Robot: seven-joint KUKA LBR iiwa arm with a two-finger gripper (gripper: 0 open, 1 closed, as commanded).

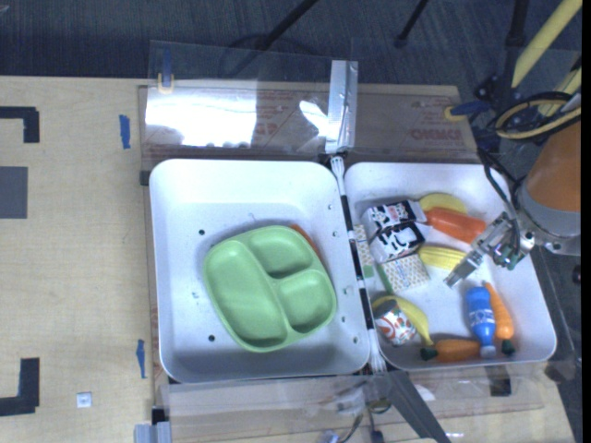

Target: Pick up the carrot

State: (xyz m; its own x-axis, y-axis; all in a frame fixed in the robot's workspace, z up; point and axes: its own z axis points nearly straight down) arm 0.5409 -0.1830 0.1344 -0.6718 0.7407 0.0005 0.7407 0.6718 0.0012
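Two white bins sit side by side on the worktop (pixel 65 247): the left bin (pixel 175 201) holds a green divided plate (pixel 268 286), and the right bin (pixel 536 340) holds a jumble of small things. The gripper (pixel 503 245) hangs over the right bin's right side, near its middle, with the arm coming in from the right. Whether the jaws are wide or narrow I cannot tell; nothing is seen held between them.

More than one orange, carrot-like piece lies in this bin. One carrot (pixel 454 350) lies along the near wall with its dark stalk end to the left, just beside a blue bottle (pixel 479 315). Another orange piece (pixel 501 314) lies on the bottle's right side, touching or almost touching it. A third orange thing (pixel 452 222) lies farther back by a yellow banana (pixel 441 202), next to a black-and-white packet (pixel 395 229).

The step in hand looks like the approach, with no grasp yet. The orange piece beside the bottle is just near of the gripper. The next move calls for shifting nearward over it, lining the jaws across its narrow width, and descending without catching the bottle.
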